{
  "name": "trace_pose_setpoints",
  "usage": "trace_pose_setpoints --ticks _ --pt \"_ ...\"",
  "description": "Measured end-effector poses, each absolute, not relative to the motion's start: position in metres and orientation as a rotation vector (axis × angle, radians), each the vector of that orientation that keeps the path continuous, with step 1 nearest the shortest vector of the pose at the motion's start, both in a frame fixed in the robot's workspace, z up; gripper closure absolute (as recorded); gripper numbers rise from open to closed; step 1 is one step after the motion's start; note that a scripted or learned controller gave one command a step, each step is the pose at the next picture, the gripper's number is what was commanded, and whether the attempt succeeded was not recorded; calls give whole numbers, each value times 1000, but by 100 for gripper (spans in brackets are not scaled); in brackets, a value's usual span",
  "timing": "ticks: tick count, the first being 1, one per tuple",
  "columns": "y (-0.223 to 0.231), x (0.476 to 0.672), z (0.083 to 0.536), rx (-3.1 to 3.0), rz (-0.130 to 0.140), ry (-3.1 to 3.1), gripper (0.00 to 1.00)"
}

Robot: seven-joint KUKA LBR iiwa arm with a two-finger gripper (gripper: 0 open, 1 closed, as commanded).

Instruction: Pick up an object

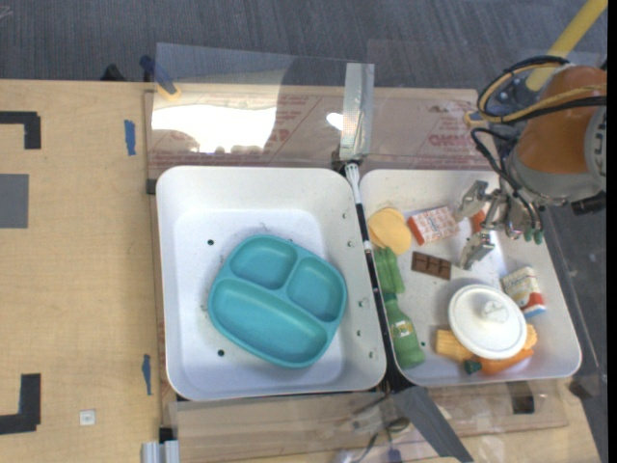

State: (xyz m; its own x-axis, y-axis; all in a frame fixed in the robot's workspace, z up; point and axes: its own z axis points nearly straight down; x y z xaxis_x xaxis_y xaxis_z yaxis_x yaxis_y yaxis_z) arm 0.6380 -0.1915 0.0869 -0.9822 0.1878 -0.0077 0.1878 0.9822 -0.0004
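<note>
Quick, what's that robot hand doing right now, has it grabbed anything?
Hand: over the right bin, nothing seen in its grasp; open or closed cannot be told.

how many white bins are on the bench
2. The left bin holds the teal divided plate; the right bin holds the small objects, with the tool over it.

From my remote station I see a light wooden desk (77, 287) carrying black corner markings (23, 128) and strips of blue tape (129, 137). Beyond its far edge lies dark grey carpeted floor (289, 13). A clear plastic sheet (246, 114) stands behind the two bins, catching a bright glare from overhead light.
</note>
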Motion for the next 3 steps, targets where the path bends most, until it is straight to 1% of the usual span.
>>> trace_pose_setpoints --ticks 1,2,3 --pt "-195 658 87 539 5 3102 0" --pt "-195 661 98 535 -2 3087 100" --pt "-192 642 262 1246 0 2876 100"
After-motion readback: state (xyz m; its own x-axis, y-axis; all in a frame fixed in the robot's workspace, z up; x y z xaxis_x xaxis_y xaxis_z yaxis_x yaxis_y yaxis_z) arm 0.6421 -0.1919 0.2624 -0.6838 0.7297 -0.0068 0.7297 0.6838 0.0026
